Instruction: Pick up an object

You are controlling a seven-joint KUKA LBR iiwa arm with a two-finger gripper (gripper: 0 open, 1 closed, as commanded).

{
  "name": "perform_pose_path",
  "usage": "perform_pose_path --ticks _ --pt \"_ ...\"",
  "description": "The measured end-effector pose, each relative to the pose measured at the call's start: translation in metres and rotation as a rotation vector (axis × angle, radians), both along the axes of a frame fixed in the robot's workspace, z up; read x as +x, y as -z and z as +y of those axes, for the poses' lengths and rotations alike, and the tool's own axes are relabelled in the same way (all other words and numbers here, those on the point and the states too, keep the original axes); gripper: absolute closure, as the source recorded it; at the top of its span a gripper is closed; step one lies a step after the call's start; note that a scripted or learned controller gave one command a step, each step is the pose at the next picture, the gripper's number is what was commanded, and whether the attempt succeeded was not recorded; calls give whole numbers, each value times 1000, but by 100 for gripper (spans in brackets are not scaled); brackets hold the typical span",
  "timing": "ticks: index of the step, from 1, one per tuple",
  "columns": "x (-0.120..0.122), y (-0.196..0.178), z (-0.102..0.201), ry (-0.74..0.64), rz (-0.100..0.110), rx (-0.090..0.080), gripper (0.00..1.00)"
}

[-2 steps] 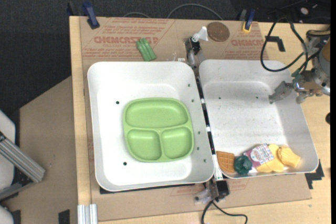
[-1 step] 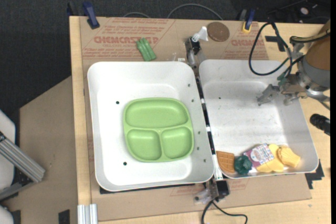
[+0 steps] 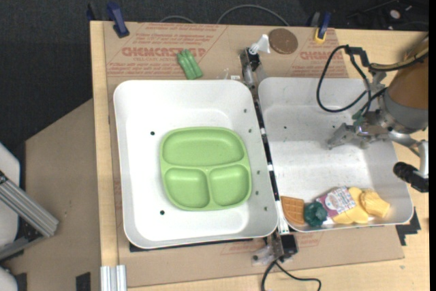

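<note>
arm [image 3: 413, 88] cut off by right edge; gripper [image 3: 351, 135] fingers blurred, state unreadable; toy pile [image 3: 340, 206] in right bin overlapping, pieces partly hidden

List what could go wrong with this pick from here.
1. The toys lie packed together against the near wall of the right bin, so the gripper may pinch two at once or strike the wall.
2. The gripper sits mid-bin, apart from the pile, so closing here would likely grab nothing.
3. The black cable loops over the bin and might snag.
</note>
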State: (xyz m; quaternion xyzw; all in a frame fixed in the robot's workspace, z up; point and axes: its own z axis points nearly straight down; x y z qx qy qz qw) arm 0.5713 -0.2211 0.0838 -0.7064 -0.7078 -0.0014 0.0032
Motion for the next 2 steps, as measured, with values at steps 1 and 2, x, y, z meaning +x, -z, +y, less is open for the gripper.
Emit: perform_pose_path --ticks 1,2 --pt "84 -1 2 -3 -1 2 0" --pt "50 -2 0 0 -3 -2 0"
